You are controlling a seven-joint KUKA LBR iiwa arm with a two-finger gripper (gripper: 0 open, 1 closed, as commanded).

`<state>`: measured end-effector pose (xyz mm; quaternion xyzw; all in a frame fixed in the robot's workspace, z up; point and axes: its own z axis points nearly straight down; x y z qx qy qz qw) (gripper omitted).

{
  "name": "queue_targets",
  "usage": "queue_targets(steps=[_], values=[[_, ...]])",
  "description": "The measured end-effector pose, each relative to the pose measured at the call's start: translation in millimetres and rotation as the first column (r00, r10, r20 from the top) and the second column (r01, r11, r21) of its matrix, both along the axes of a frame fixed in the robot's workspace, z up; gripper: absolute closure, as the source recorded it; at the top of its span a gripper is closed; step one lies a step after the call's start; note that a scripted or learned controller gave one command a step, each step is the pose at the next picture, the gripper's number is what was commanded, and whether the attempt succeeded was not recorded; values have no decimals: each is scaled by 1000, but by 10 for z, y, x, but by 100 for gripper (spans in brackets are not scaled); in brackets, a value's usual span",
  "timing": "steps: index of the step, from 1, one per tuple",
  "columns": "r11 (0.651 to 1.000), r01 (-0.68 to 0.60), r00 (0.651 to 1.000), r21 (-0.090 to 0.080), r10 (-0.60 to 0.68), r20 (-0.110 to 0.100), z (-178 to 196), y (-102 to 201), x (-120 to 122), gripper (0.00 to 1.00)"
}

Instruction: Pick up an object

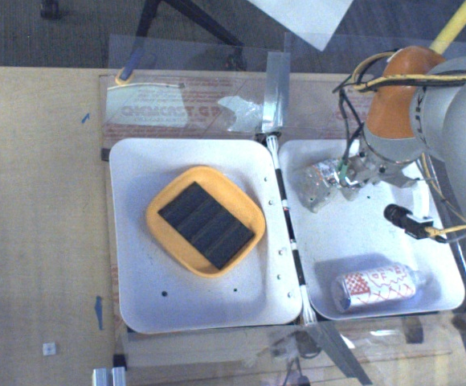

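Observation:
In the left bin point(136, 288) lies a yellow rounded square dish point(205, 219) with a black ribbed pad on top. A clear plastic bottle point(378, 286) with a red and white label lies on its side near the front of the right bin point(329, 248). My gripper point(313, 188) hovers low over the back left part of the right bin. It is well apart from the bottle and close to the divider between the bins. I see nothing held at its tip.
The grey arm with its orange band point(398, 103) comes in over the right bin's back right corner. Behind the bins a clear plastic sheet point(185, 111) is taped to the bench. A chair base point(161, 6) stands on the floor beyond.

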<state>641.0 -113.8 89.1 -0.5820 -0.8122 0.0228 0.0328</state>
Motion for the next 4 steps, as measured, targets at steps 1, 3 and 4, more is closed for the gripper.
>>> queue_targets(steps=[1, 3, 4], values=[[974, -225, 974, 13, 225, 1, -59, -99, 66, 0], [879, -477, 877, -5, 476, 62, -18, -82, 214, 0], [879, -477, 877, -5, 476, 62, -17, -82, 215, 0]])
